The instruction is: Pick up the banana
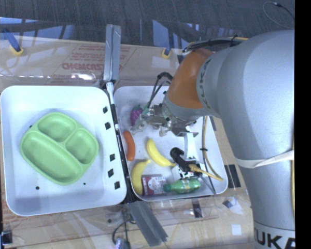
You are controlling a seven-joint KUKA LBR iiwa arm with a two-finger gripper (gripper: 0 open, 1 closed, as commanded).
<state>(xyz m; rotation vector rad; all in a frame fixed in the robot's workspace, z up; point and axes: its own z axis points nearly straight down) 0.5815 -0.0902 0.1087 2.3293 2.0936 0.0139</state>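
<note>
Jaws impossible to read: buried in the grey metal of the gripper (156, 119) below the orange band, so cannot tell open from shut, nor see anything between them. Gripper low over the upper middle of the right bin (123, 98), with the arm (249, 97) in from the right and across that bin's right side.

Just left of the gripper, a purple lump (136, 113), small, near the bin's upper left. Below the gripper, the banana (158, 153): flat on the bin floor, about mid-bin, slanting from upper left to lower right, apart from the gripper and not held. Left of the banana, a carrot (129, 145), orange, lengthwise along the left wall. Below the carrot, a yellow fruit (139, 174), curved, possibly a second banana, near the lower left corner, its upper tip close to the banana's lower side. Beside it along the front wall, a bottle (168, 185) on its side, red label to the left, green body to the right.

Further out, the left bin (20, 191), edge to edge with the right one. In it, a green plate (59, 148) with three compartments, set at a slant, left of centre. Under both bins, the bench (57, 61), pale, with a clear sheet over it.
</note>
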